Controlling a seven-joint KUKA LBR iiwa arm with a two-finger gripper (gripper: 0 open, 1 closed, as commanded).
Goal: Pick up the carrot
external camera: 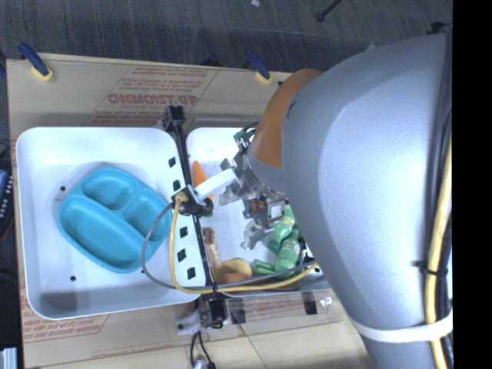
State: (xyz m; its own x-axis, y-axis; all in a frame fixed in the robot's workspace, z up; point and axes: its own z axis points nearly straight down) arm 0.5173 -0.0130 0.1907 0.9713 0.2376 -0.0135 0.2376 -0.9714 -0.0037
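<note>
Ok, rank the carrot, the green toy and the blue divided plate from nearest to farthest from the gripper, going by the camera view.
1. Green toy: in the right bin, just right of the gripper. The carrot is nearly as close, so these two are hard to call.
2. Carrot: orange, up-left of the gripper by the divider.
3. Blue divided plate: clearly farthest, in the left bin.

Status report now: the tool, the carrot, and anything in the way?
Tool low in right bin. Carrot by the divider, left of the tool, not held. Green toys under the arm.
</note>
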